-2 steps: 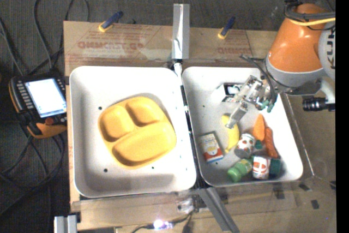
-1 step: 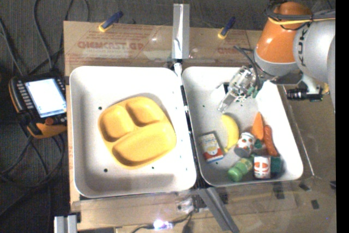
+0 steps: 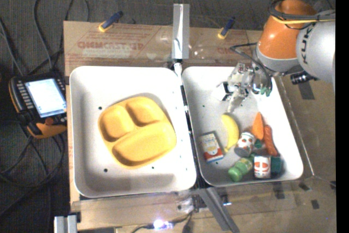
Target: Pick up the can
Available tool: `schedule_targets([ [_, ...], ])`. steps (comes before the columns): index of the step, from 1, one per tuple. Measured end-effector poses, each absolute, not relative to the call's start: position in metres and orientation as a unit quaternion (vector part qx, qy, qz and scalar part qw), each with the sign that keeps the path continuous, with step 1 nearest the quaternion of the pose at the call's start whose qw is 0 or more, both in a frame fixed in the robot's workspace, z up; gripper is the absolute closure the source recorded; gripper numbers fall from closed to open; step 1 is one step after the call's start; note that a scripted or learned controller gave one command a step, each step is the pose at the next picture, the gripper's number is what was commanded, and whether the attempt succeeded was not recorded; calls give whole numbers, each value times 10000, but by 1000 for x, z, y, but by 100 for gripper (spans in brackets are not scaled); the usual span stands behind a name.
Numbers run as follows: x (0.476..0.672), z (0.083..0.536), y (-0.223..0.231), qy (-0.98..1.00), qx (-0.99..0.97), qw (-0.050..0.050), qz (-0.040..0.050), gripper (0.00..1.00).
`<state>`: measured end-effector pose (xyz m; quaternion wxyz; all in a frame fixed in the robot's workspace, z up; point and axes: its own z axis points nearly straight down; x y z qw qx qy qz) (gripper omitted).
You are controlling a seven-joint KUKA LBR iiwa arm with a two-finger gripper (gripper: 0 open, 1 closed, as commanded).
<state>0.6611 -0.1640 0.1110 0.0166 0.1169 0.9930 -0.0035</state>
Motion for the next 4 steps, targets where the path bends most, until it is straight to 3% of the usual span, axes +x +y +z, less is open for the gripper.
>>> schedule_targets([
  [1,665,117,-206,9889,1487,59,20,0],
  [3,666,111,-194,9748,2229,116,-24,0],
  [4,657,111,-182,9683,2484,250,-64,0],
])
